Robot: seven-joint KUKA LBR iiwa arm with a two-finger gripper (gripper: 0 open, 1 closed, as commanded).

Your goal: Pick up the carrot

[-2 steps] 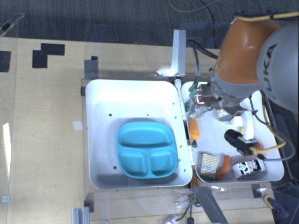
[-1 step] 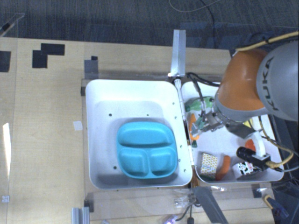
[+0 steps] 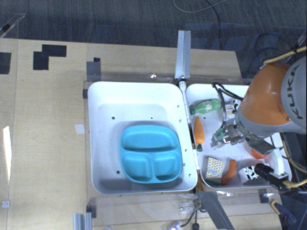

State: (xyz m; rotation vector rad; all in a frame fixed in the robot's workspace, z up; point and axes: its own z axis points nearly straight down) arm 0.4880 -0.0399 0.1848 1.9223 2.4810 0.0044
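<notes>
Orange tapered carrot (image 3: pixel 198 131) lies at the right bin's (image 3: pixel 209 180) left wall; the end effector (image 3: pixel 224 134) hovers nearby, its opening impossible to tell. One blue plate (image 3: pixel 150 153) fills the left bin (image 3: pixel 103 128).

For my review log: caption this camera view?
Grey KUKA arm over right white bin; orange carrot lies untouched by divider.

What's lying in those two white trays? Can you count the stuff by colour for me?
Blue: 1, the divided plate in the left bin
Orange: 3, the carrot, a sausage-shaped piece, and a bit half hidden under the arm
Green: 1, a packet
Patterned yellow: 1, a small pad
Black-and-white: 1, a small item
Total: 7
</notes>
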